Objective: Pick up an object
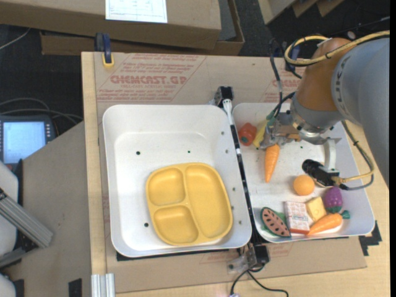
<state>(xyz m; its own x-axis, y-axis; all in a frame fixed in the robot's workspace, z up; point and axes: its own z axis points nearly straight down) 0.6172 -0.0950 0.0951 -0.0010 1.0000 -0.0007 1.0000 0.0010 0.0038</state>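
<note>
We see the arm [362, 67] reach in from the right, with its orange band [318, 85] above the wrist. The gripper [276, 138] sits low over the upper left part of the right bin [357, 187]. We cannot tell whether the gripper is open or closed, because the wrist hides that part.

Contents of the right bin:
- A carrot [271, 163] lies near the left wall. Its wide end is directly at the gripper and its tip points toward the near edge. We cannot tell whether the gripper touches it.
- A red tomato [247, 133] lies just left of the gripper, close to the wall between the bins.
- A small yellow piece [260, 132] lies between the tomato and the gripper. We cannot identify it.
- An orange [303, 185] lies right of the carrot's tip, apart from it.
- A purple bunch of grapes [333, 198] lies right of the orange.
- Along the near wall, from left to right, we find a watermelon slice [275, 222], a small carton [297, 217], a cheese wedge [316, 208] and a second carrot [325, 224]. These four lie close together.

The left bin [124, 129] holds a yellow divided plate [185, 203] with three compartments. The plate lies toward the near right corner.

Both bins rest side by side on the surface [154, 79], which is covered by a brown printed sheet.
</note>
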